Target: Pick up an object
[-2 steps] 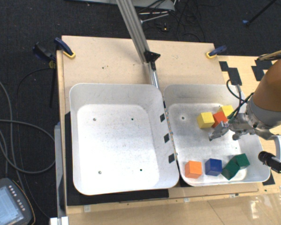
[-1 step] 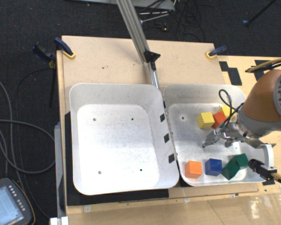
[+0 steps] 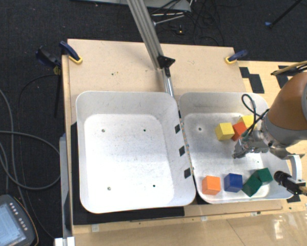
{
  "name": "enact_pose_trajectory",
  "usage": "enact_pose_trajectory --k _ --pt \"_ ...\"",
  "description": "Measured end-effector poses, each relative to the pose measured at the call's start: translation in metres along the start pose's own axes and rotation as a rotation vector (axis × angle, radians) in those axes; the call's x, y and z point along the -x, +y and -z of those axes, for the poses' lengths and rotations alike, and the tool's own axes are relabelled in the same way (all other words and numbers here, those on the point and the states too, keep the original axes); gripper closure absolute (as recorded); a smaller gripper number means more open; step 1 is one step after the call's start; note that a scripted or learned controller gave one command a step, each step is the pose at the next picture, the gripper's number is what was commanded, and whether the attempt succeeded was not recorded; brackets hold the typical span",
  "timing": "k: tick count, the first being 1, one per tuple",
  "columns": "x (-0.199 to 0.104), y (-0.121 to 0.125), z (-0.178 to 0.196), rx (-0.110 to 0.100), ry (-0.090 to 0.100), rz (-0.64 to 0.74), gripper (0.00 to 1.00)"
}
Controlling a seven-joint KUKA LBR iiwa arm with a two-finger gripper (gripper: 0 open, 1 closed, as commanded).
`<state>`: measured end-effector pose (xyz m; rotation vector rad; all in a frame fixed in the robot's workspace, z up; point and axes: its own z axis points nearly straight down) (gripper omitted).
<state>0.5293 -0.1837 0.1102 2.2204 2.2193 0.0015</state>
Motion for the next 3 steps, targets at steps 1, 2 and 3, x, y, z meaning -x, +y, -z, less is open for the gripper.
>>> enact_pose_trajectory --k 1,2,3 --pt "0.005 0.005 0.044 0.004 -0.002 0.002 1.0" --pt "0.01 0.002 0.09 0.004 -0.002 0.002 1.0" --pt "0.01 0.004 0.143 0.006 -0.003 0.004 1.0"
